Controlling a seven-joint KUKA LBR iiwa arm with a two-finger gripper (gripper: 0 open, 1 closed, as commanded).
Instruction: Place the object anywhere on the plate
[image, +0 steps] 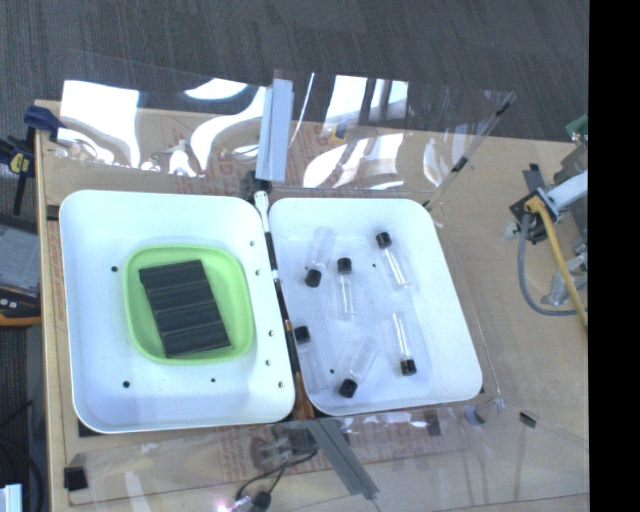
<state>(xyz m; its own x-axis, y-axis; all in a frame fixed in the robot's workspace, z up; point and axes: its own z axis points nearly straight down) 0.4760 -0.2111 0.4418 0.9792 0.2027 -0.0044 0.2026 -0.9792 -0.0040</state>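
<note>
Black-capped clear vials (345, 285) scattered in right bin (455, 330); dark block (184, 307) on green plate (238, 290).

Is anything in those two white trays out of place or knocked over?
Nothing looks spilled or broken. The clear vials lie scattered on their sides at mixed angles in the right bin. The dark block sits slightly askew on the green plate.

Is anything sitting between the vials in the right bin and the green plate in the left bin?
Only the two bins' adjoining rims lie between the clear vials and the green plate. On the plate itself a dark ribbed block covers most of the middle, leaving mainly the plate's edges bare.
</note>
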